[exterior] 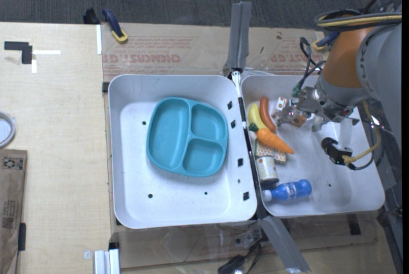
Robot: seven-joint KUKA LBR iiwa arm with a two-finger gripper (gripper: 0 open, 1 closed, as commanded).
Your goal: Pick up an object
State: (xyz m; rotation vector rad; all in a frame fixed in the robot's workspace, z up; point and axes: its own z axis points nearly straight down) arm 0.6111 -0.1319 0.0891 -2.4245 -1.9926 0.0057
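Orange and tapered, a toy carrot (pixel 275 140) lies in the right bin (pixel 348 199), toward its nine o'clock wall, with a yellow banana (pixel 256 116) and a red sausage (pixel 266 112) just beside it at about eleven o'clock. Under the carrot's tip sits a small can (pixel 266 168) on a tan wafer (pixel 268 152), and at six o'clock from that a blue bottle (pixel 287 191) lies on its side. At two o'clock from the carrot the gripper (pixel 291 114) hangs low over the bin, close to the sausage; whether it grips anything I cannot tell from here. Its grey arm (pixel 374 68) with the orange band comes in from three o'clock. Over in the left bin (pixel 128 190), a blue divided plate (pixel 188 137) rests near the middle.
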